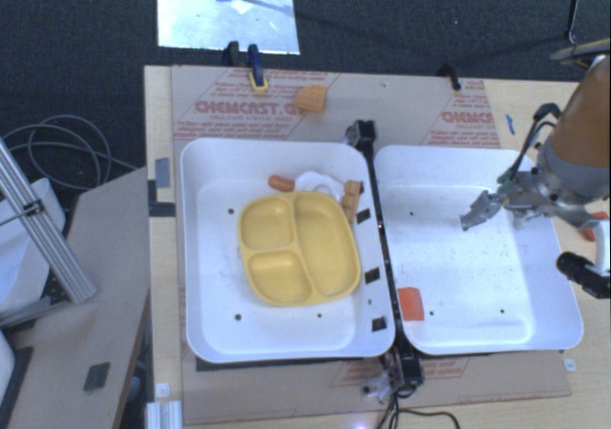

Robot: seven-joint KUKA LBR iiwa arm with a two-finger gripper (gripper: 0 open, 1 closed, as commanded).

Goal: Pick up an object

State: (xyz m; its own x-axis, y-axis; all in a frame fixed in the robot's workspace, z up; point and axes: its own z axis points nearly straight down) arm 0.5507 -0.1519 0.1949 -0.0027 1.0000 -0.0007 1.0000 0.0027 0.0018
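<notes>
Orange flat block (410, 303): near left corner of the right shallow white bin (477, 327).
Yellow plastic three-compartment tray (298, 247): middle of the left shallow white bin (205, 226).
Grey two-finger gripper (474, 215): over the right bin, well apart from the block; grip state cannot be told.
Small orange sausage-shaped piece (281, 183): just behind the tray.
Tan wedge (310, 98): on the bench, beyond the bins.

The pale wooden worktop (162, 255) carries a brown printed board (286, 107) laid flat across it, and on that board two shallow white bins sit side by side, the left bin (205, 226) and the right bin (477, 322), their inner rims meeting along a black strip (374, 226). Up at the far edge, a tan block (310, 98) rests on the board just behind the left bin, with a yellow-and-black clamp (256, 69) gripping the board's edge near it.
</notes>
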